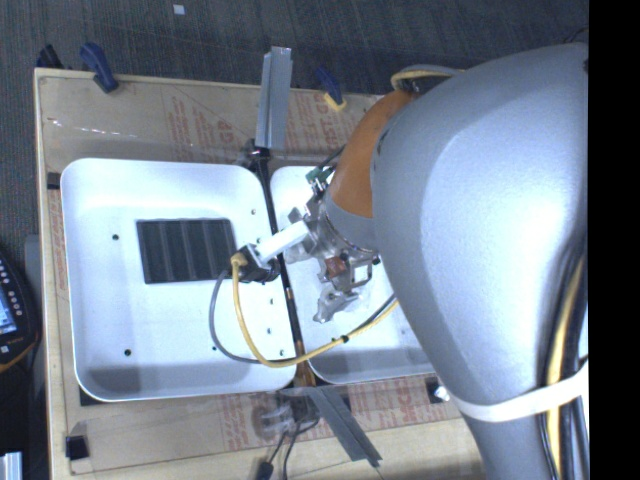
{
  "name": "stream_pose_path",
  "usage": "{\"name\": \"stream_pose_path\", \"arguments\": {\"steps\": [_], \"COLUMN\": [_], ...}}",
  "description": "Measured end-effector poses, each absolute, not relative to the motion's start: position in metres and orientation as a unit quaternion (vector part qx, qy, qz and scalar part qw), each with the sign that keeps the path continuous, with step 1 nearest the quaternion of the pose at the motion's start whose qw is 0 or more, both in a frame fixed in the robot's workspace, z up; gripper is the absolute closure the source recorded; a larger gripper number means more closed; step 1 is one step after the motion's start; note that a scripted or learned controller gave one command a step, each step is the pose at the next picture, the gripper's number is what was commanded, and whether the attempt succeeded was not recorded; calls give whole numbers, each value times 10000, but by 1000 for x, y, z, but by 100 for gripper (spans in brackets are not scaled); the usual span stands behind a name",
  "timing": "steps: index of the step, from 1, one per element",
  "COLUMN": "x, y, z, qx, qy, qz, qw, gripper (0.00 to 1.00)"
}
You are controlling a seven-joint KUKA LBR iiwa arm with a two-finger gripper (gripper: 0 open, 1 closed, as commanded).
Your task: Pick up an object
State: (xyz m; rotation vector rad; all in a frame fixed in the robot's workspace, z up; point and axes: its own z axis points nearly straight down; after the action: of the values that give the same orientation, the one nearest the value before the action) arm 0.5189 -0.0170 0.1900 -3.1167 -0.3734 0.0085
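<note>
A dark grey ribbed rectangular pad (185, 250) lies flat in the left white bin (100, 268), toward its upper middle. My gripper (335, 293) hangs over the left part of the right white bin (345, 363), close to the divider between the bins. It is well to the right of the pad and apart from it. The big grey arm with its orange band (365, 168) hides most of the right bin.
A yellow cable (240, 323) and a black cable loop from the wrist over the left bin's right side. A white bracket (280, 243) juts left from the wrist across the divider. Blue clamps (100, 68) sit on the bench's far edge, beside a grey upright bar (273, 93).
</note>
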Motion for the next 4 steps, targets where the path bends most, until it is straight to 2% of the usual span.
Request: {"name": "stream_pose_path", "arguments": {"steps": [1,2,3,4], "x": [519,551,564,574], "y": [-17,-72,-121,-200], "z": [190,295,255,256], "qx": [-9929,-9752,-9355,-8792], "qy": [-1189,-2212,-3533,-4764], "qz": [26,3,28,2], "qw": [13,12,28,4], "gripper": [0,0,0,0]}}
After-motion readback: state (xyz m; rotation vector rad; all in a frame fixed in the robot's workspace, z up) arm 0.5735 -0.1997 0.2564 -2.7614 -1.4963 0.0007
